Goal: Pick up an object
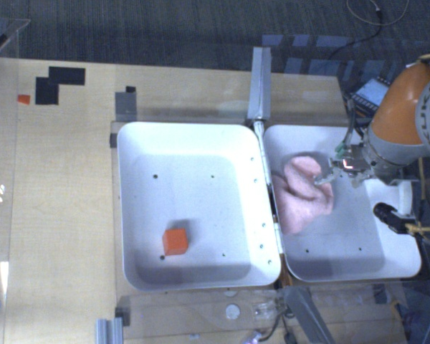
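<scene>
Pink cloth [303,193], no readable label

- arm [408,113] enters from right, orange band uppermost, wrist angled down and left
- hand [328,176] low, reaching left from wrist
- finger state unclear at this resolution

Soft pink cloth [304,192], smooth matt white plastic bins [201,145], pale wood bench [57,213]

Robotics lab, wooden bench [57,213], white bins [193,138]
</scene>
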You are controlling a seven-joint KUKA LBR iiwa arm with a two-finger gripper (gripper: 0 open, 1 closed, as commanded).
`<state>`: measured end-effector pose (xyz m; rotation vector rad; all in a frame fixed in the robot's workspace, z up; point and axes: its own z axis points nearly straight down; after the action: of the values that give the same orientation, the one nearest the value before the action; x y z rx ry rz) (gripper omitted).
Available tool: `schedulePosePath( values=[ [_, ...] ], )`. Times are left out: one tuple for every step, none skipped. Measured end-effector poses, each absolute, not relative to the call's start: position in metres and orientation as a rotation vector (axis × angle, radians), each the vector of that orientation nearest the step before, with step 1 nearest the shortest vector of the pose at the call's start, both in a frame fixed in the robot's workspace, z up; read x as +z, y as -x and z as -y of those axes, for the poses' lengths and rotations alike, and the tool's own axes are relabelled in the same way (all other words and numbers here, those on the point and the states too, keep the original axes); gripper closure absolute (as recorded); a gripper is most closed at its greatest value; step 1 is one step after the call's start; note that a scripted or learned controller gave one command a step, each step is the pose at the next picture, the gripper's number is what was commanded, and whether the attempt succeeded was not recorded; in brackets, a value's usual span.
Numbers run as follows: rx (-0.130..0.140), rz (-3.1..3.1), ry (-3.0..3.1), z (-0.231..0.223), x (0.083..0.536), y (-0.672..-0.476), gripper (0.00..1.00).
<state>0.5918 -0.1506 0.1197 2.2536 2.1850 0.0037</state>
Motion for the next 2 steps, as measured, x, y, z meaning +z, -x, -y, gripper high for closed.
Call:
schedulePosePath(
  values=[
    [0.015, -2.27, -2.15, 0.107, 0.092, -0.599, 0.0],
    [0.018, -2.377, -2.027, 0.125, 0.093, -0.551, 0.0]
  ],
)
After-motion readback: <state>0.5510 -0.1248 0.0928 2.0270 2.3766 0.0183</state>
